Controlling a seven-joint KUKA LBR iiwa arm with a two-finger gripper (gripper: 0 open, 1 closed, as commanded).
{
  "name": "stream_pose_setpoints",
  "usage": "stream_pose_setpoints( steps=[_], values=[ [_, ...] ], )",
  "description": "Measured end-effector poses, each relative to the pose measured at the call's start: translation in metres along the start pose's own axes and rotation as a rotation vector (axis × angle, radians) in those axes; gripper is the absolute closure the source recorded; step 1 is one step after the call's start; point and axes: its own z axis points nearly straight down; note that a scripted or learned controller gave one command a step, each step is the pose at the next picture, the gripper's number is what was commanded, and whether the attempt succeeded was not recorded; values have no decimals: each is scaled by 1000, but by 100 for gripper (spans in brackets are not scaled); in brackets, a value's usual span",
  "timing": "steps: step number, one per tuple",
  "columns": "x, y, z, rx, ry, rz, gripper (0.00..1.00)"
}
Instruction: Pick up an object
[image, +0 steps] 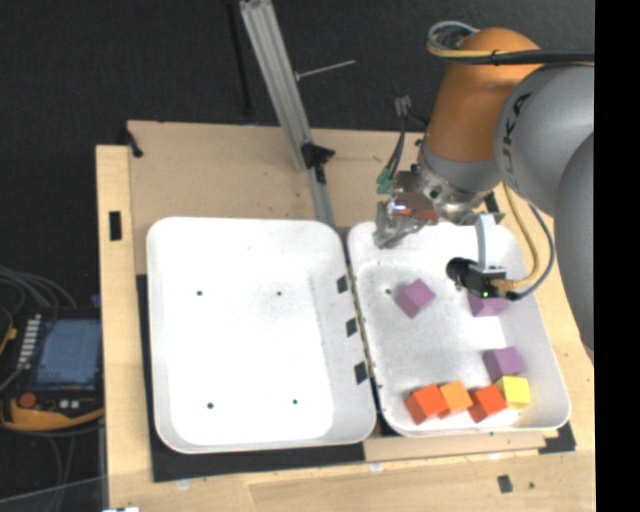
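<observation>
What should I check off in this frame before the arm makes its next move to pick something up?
1. Gripper position: over the right bin's far left corner, ok.
2. Object between fingers: none seen, ok.
3. Nearest target: purple block lies alone, apart from the gripper, ok.
4. Other targets: orange blocks, red block, yellow block crowd the near wall, not ok for an easy grasp.
5. Second purple block: partly hidden by cabling, cannot tell.
6. Fingers' opening: cannot tell.

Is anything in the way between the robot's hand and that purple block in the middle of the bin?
No. The gripper hangs over the right bin's far left corner, and just bare white floor lies between it and the purple block. The other blocks sit farther off.
</observation>
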Motion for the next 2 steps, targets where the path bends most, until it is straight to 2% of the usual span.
stream_pose_setpoints(
  steps=[2],
  values=[
    [96, -42, 20, 2, 0, 0, 100]
  ],
)
